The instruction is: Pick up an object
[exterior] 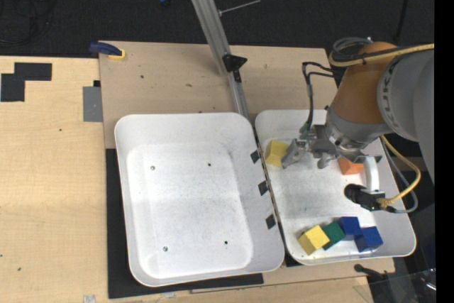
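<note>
The gripper point(306, 154) hovers low in the right bin point(298, 223), fingers slightly parted and holding nothing. A yellow block point(276, 151) lies just beside it, near the bin's far left corner.

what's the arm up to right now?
The KUKA arm is reaching into the right bin from the right. Its gripper is low in the bin's upper part, next to a yellow block; an orange block lies just beyond it. Nothing is visibly held. A yellow, a green and two blue blocks are clustered at the bin's near edge.
</note>
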Action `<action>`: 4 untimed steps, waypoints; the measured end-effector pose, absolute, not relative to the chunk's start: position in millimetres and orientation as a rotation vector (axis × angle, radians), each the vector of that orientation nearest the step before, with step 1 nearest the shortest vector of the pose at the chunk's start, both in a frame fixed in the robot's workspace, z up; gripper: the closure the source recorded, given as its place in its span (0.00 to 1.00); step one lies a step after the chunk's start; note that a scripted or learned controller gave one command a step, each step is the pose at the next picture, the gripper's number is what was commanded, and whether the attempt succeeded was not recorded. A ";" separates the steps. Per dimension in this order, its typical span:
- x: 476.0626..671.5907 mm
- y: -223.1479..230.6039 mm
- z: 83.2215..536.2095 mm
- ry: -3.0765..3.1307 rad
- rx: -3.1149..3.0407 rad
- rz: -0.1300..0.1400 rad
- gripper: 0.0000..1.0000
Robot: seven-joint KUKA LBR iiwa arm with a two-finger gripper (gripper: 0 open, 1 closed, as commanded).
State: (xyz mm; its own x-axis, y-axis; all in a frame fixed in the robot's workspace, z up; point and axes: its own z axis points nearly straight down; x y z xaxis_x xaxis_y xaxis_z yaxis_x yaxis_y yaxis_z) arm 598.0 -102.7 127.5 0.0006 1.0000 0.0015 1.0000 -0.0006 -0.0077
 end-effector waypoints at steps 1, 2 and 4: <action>598.1 -105.5 140.2 -2.206 -2.231 0.004 1.00; 599.8 -102.3 202.5 -2.226 -2.220 -0.004 1.00; 612.2 -47.3 231.8 -2.225 -2.215 -0.002 1.00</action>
